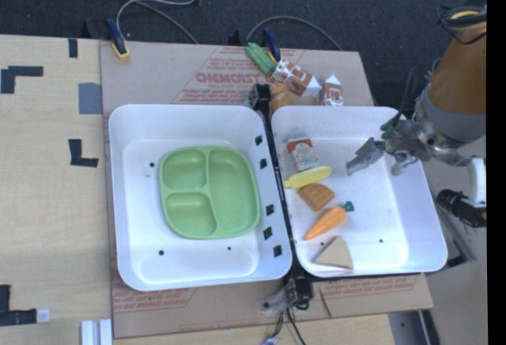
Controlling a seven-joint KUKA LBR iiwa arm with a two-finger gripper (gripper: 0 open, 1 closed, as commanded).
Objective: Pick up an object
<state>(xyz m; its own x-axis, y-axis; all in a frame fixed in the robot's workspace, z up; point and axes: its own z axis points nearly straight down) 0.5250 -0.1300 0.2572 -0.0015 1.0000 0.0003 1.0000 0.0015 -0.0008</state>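
The gripper [379,159] hangs over the upper right part of the right bin [411,233], its two fingers spread apart with nothing between them. To its left in that bin lie a small carton [301,153], a yellow banana [307,176], a waffle [316,196], an orange carrot [326,222] and a tan wedge [334,254] near the bottom. The left bin [130,177] holds a green divided plate [209,191].

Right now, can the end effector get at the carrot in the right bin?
Probably yes. The end effector hovers over bare bin floor, and the carrot lies uncovered below-left of it, beside the waffle.
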